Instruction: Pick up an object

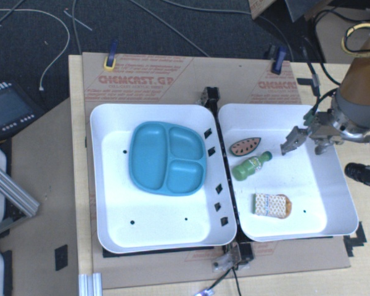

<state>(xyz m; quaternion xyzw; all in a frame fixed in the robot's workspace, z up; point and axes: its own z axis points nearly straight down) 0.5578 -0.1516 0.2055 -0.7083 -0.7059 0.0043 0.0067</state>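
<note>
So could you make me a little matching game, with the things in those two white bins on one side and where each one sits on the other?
Things:
1. blue plastic divided plate
2. green plastic bottle
3. brown watermelon-slice toy
4. tan wrapped sandwich-like packet

Places:
A. right bin, nearest the front edge
B. left bin, lying flat
C. right bin, farthest back, by the divider
D. right bin, between the other two items

Pairs: 1-B, 2-D, 3-C, 4-A

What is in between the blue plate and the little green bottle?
In the camera view, the two bins' rims meet between the blue plate and the green bottle, with small black clips along them; the rest is bare white bin floor.
</note>
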